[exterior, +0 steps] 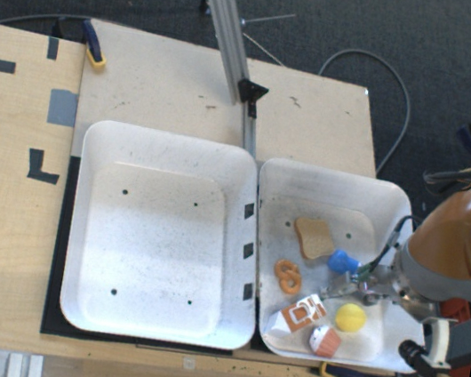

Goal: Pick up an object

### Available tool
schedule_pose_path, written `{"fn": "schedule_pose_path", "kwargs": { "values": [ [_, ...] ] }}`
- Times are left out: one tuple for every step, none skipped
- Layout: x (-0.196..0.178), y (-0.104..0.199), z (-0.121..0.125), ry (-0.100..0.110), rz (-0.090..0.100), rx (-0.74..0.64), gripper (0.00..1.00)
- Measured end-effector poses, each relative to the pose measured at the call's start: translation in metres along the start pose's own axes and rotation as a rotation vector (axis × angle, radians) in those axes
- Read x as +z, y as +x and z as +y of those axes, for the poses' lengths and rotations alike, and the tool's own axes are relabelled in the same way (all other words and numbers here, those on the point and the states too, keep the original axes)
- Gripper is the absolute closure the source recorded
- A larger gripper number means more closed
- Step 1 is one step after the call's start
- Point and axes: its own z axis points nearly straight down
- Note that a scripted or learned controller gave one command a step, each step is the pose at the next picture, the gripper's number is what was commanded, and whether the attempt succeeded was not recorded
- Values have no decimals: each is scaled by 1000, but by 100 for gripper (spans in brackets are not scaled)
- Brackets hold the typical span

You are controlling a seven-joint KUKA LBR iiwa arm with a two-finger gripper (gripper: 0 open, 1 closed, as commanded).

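Observation:
The right bin (379,192) holds several small objects. A tan bread-like slice (314,238) lies near its middle, with a blue piece (342,262) just to its right. An orange pretzel shape (288,276) sits lower left. At the front are an orange-and-white block (304,313), a yellow ball (351,317) and a pink-and-white cup (324,340). My gripper (351,289) hangs low in this bin, between the blue piece and the yellow ball. Nothing visible is lifted by it.
The left bin (89,202) stands beside the right one, its wall meeting it at the centre. A grey metal pole (230,38) slants down from the top to the bins' shared back corner. The arm's body (445,256) covers the right bin's right side.

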Motion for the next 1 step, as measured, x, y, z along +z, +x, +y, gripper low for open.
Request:
{"fn": "schedule_pose_path", "kwargs": {
  "values": [
    [-12,0,1,-2,0,-1,100]
  ]
}}
